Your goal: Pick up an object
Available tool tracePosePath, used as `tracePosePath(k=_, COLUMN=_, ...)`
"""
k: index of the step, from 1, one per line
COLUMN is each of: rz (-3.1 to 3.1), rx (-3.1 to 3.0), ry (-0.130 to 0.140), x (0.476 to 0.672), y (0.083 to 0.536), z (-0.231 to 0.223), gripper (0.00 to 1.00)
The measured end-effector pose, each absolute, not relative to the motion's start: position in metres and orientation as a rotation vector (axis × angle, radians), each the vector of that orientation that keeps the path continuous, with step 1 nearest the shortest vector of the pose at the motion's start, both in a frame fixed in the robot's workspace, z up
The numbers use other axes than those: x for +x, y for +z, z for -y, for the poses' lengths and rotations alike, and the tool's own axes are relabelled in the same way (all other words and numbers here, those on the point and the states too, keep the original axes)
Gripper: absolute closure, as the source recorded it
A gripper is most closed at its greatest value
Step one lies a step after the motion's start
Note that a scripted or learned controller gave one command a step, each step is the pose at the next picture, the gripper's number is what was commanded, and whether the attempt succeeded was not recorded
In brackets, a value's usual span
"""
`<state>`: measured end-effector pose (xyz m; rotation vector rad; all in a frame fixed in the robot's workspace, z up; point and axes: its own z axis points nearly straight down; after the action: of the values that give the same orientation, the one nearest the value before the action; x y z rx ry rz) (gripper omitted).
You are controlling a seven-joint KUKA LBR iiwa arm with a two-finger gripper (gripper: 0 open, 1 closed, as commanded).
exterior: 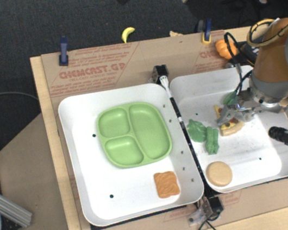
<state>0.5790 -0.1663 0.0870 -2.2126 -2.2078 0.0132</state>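
My gripper (228, 119) is low in the right bin (268, 164), near its middle, with the arm coming in from the right. It hovers over or touches a small tan piece (232, 128); I cannot tell whether there is contact. A small yellow-orange bit (217, 109) lies just left of it, and a green scrap (231, 99) shows by the wrist. Left of the gripper lie two green leafy pieces (202, 134). A round tan bun (219, 174) rests at the bin's front left.
The left bin (84, 150) holds a green divided plate (134, 134) and an orange waffle-like piece (166, 183) near its front right corner. A black cable and clip (161, 73) run along the ridge between the bins. Clamps stand at the bench's back edge.
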Motion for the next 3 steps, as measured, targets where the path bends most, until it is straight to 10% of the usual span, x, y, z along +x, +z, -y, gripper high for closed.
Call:
tracePosePath(k=1, rz=2.227, rx=-2.213, ry=-0.002, x=0.597, y=0.085, z=0.092, gripper=0.00)
tracePosePath(k=2, rz=2.221, rx=-2.223, ry=-0.002, x=0.597, y=0.096, z=0.097, gripper=1.00)
tracePosePath(k=3, rz=2.221, rx=-2.225, ry=-0.004, x=0.597, y=0.106, z=0.097, gripper=1.00)
